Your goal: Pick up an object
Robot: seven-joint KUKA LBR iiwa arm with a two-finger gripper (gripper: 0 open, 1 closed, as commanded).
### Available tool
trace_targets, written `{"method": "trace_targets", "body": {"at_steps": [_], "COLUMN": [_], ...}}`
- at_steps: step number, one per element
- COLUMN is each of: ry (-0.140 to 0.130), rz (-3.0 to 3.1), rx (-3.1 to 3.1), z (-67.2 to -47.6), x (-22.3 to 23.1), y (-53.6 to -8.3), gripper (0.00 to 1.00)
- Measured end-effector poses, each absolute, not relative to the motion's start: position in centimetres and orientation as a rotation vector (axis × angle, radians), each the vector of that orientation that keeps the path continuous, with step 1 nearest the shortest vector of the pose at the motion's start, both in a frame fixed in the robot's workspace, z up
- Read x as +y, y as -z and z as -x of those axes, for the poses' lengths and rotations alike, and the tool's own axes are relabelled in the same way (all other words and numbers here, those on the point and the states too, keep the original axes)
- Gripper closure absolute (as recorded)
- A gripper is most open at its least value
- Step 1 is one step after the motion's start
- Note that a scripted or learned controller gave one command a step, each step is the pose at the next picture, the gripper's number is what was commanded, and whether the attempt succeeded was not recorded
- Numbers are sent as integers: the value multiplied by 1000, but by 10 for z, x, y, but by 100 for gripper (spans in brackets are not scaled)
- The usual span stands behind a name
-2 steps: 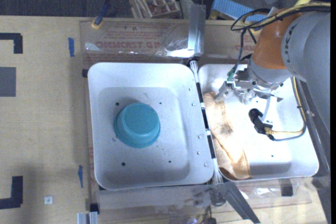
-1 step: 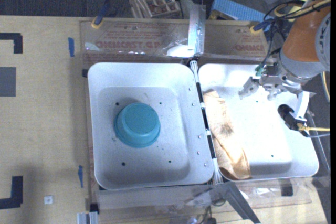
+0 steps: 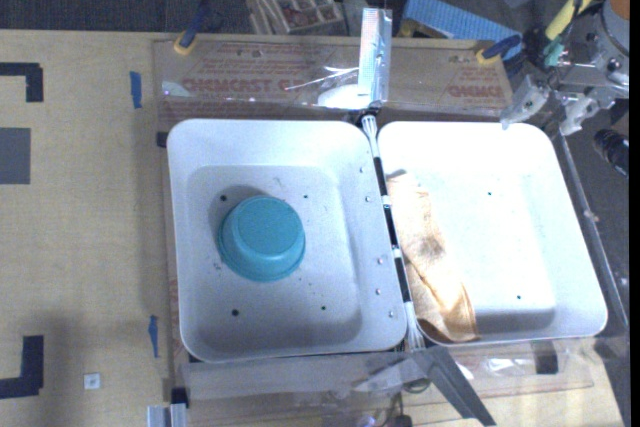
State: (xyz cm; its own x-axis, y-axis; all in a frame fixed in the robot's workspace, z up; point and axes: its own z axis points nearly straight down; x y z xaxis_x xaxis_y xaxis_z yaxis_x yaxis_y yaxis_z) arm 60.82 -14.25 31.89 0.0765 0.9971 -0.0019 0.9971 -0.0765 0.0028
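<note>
Bins are sitting side by side on the wooden surface (image 3: 80, 215) — the left bin (image 3: 190, 155) is holding a teal bowl (image 3: 262, 236), turned upside down and lying left of centre on the bin floor, while the right bin (image 3: 520, 185) is carrying a crumpled tan cloth (image 3: 432, 260) that is running along its left wall down to the near corner. The gripper (image 3: 545, 107) is hanging above the far right corner of the right bin, well apart from both bowl and cloth — its fingers are looking slightly apart with nothing between them.
</note>
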Motion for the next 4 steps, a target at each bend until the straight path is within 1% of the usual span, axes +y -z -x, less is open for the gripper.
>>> {"method": "trace_targets", "body": {"at_steps": [1,2,3,4], "ry": [2,2,-1,-1], "rz": [-2506,-2714,-2547,-2424], "rx": [1897,1584,1834,1992], "z": [-523,-572,-570,-548], "x": [-137,-76,-129,-122], "y": [-254,-198,-235,-280], "gripper": [0,0,0,0]}}
